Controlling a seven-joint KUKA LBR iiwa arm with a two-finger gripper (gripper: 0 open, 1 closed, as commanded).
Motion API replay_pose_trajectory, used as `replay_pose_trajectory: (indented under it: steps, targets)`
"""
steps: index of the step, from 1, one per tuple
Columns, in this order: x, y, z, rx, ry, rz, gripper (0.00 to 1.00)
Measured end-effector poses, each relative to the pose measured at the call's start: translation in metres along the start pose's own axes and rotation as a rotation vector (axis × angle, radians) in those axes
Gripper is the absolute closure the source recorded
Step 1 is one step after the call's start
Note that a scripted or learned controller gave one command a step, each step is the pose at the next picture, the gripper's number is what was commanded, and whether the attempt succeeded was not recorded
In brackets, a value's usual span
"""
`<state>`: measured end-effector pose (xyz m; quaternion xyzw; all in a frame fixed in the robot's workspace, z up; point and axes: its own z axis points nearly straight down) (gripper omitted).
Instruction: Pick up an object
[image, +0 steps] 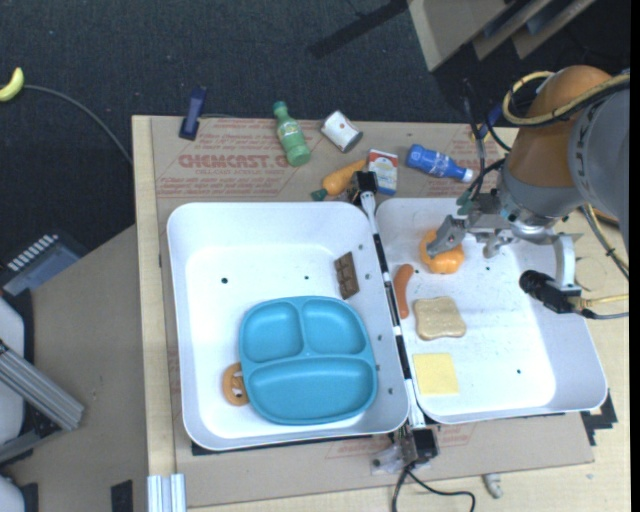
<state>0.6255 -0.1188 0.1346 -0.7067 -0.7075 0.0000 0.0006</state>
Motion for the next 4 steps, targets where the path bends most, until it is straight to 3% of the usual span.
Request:
replay_pose_trajectory:
  steps: [1,2,3,4]
  targets:
    - [0.009,0.036,0.050,-0.002,-0.001,0.000,0.00]
    - [0.009,0.037,0.039,-0.005,-0.003,-0.001,1.00]
    - [0.009,0.038,0.029,-0.008,-0.004,-0.001,1.00]
    - [0.059,-0.017,-0.051,-0.002,0.000,-0.001,1.00]
